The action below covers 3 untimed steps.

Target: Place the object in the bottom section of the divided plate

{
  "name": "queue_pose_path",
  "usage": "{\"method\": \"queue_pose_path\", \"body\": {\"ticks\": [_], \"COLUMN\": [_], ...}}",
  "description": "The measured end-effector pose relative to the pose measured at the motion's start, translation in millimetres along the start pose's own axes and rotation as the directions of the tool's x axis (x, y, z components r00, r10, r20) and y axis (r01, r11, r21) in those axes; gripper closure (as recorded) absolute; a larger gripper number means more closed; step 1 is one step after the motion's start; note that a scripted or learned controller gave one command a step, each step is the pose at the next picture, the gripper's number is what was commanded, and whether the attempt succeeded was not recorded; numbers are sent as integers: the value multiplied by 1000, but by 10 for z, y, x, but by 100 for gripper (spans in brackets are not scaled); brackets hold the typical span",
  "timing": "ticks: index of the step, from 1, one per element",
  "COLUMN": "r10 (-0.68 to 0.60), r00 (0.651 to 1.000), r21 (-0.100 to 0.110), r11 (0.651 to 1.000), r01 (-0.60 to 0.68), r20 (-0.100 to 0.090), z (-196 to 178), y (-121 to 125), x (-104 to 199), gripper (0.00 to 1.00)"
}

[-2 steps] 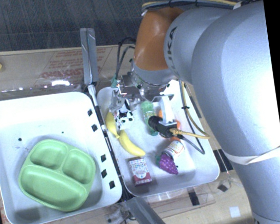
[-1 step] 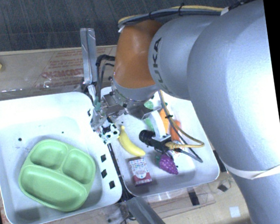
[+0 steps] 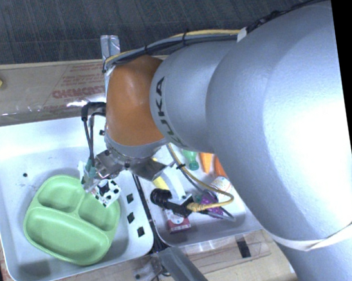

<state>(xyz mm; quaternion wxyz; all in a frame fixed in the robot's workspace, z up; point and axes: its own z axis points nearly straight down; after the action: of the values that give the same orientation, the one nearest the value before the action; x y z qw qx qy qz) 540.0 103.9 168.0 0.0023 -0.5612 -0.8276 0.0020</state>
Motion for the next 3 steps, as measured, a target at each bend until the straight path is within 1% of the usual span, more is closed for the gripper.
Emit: {"method": "queue_pose_path", "body": {"ticks": [1,2,3], "r10": [-93,-91,-285], "r00": [996,996,959], "r21": [-3,-3,0], "r11": [996,996,959], "r01": [93,91,285], "r20": [2,2,1], "z": [-451,-449,51], "y": [-46,-47,-558], "x": [659,650,342], "gripper": [100,0,0]}}
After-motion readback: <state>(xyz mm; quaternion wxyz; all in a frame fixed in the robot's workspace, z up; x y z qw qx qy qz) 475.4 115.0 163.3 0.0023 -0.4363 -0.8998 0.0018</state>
